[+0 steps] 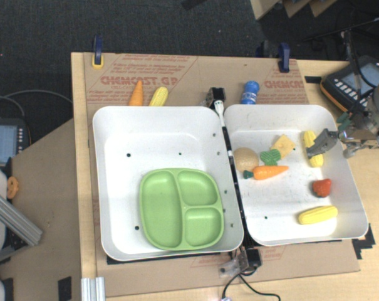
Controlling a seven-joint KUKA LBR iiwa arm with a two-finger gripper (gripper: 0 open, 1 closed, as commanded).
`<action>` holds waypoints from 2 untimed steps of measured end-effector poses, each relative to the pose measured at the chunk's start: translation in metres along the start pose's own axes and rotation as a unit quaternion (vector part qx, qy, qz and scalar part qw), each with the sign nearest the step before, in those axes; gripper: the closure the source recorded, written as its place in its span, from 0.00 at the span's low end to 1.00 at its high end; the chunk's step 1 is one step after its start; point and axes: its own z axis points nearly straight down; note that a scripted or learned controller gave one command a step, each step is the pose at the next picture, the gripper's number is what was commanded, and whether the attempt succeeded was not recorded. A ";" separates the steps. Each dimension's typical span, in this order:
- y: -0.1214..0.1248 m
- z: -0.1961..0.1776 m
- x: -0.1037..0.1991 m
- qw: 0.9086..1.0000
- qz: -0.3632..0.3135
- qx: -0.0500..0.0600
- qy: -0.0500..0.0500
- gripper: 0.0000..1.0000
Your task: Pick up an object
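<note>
Green divided plate (pixel 181 209), left bin. Yellow banana (pixel 317 215), right bin: likely light, rigid, slick; grasp mid-length. Gripper (pixel 321 143) near bin's right rim.

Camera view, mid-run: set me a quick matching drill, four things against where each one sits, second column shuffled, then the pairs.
Things:
1. green three-compartment plastic plate
2. orange toy carrot with green top
3. blue plastic bottle
4. red toy strawberry

Places:
A. on the board behind the right white bin, outside it
B. right bin, near its right wall
C. left white bin, front half
D. right bin, near its left wall, beside a beige round toy potato

Pairs: 1-C, 2-D, 3-A, 4-B
</note>
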 end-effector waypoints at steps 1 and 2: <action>0.017 0.106 -0.066 1.000 0.003 0.005 0.001 0.00; 0.077 0.183 -0.056 1.000 -0.004 0.000 0.006 0.00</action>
